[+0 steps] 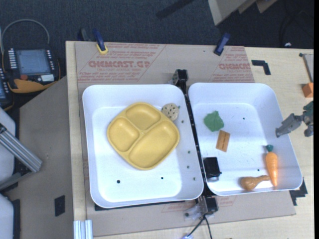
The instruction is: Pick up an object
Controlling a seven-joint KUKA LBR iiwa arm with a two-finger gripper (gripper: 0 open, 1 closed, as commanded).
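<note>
My gripper [295,124] hangs at the right edge of the view, just outside the right bin's [249,91] right rim, with nothing seen in it. In that bin lie a green leafy piece [214,121], a small orange-brown block [223,141], an orange carrot [271,167] with a green tip near the right wall, and a tan drumstick-shaped piece [254,182] at the front. The left bin [99,133] holds a yellow divided plate [143,141] with a speckled cookie [170,111] at its far right corner.
A black clip [211,167] sits at the front left of the right bin, beside the seam between the bins. Blue clamps [101,43] [221,44] hold the cardboard at the back. A pendant with a screen [31,63] lies off the bench's left.
</note>
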